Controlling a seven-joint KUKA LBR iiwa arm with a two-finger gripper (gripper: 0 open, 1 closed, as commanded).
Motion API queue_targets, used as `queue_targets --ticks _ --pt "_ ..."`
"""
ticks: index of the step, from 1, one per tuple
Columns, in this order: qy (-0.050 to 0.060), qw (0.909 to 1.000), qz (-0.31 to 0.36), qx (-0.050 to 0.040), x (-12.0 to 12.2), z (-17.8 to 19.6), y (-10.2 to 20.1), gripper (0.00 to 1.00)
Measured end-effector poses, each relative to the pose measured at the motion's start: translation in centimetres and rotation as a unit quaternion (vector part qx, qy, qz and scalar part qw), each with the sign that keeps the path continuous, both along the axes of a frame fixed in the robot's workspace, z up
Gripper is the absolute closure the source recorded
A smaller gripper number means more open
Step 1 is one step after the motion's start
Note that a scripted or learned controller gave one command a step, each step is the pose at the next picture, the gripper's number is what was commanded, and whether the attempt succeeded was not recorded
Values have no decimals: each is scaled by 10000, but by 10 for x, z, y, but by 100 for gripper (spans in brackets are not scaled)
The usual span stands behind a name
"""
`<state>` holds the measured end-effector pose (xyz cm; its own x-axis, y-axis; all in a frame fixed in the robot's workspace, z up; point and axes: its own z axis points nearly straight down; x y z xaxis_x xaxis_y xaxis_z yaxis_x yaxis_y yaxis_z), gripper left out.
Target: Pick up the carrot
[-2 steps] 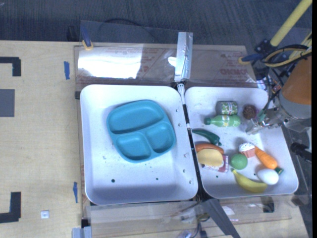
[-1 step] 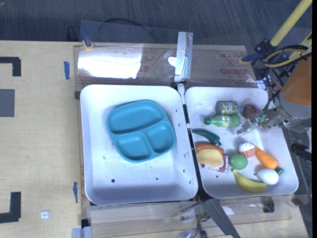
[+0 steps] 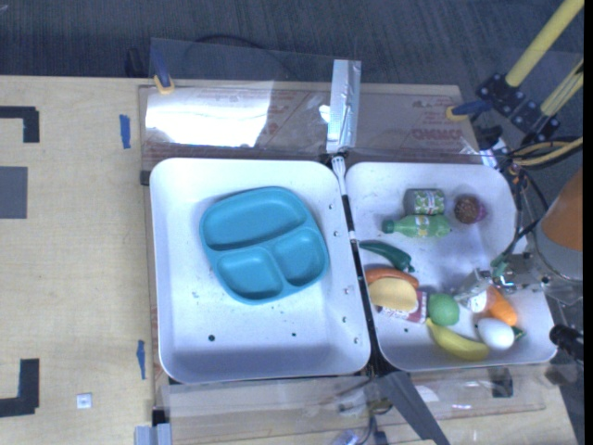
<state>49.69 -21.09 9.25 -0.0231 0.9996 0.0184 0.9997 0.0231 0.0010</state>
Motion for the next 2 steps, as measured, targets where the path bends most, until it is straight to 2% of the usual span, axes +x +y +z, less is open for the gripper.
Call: queue_targets --ticks 1,2 --pt "-56 10000 5 -17 4 14 0 100" --pt "-29 10000 9 6 3 12 1 0"
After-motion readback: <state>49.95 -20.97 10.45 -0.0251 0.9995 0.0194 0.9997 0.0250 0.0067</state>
